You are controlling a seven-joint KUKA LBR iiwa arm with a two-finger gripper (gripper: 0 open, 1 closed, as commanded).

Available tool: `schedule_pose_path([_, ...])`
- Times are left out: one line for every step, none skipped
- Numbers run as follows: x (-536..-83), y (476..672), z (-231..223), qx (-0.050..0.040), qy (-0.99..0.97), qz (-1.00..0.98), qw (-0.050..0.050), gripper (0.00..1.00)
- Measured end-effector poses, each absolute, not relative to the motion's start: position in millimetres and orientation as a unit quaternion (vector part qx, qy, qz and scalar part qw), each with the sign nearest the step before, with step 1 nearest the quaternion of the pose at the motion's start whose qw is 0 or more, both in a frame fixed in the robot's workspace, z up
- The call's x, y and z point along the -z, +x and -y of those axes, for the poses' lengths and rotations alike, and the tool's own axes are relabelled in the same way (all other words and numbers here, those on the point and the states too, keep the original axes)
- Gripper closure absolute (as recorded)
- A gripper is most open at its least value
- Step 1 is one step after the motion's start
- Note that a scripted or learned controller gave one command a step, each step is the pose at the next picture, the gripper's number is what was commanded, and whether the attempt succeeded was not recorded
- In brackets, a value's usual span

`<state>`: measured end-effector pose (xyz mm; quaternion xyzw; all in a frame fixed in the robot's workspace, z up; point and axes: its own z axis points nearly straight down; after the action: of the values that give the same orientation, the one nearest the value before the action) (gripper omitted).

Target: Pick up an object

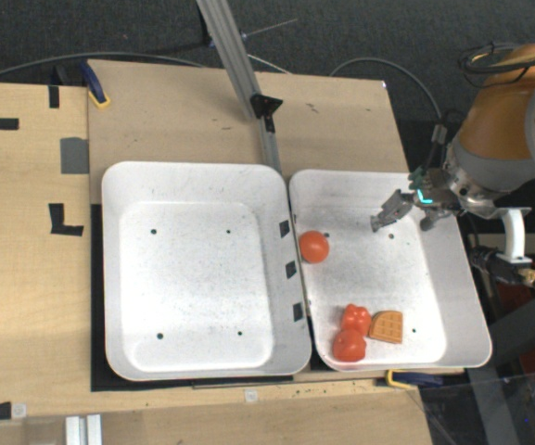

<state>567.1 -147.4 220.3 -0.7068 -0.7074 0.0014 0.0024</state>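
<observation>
In the right bin (452, 276) lie three small objects. A round red ball (314, 247) rests near the bin's left wall. Near the front edge a lumpy red piece (350, 334) touches an orange waffle-patterned piece (387, 326). My gripper (406, 219) hovers over the far right part of this bin, to the right of the red ball and well apart from it. Its fingers stand spread with nothing between them, so it is open.
The left bin (119, 248) sits beside the right one, with a raised divider between them. A slanted metal post (235, 49) rises behind the bins. Cables run along the bench's back edge.
</observation>
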Motion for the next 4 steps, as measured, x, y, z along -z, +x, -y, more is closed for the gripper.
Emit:
schedule_pose_path([-222,568.0,147,-0.0003,-0.706,0.708,0.001,0.0])
schedule_pose_path([-158,566.4,146,-0.0025,-0.707,0.707,0.003,0.0])
schedule_pose_path([-103,559.0,136,-0.0024,-0.706,0.708,0.003,0.0])
schedule_pose_path([-88,558.8,136,-0.0011,-0.707,0.708,0.0,0.0])
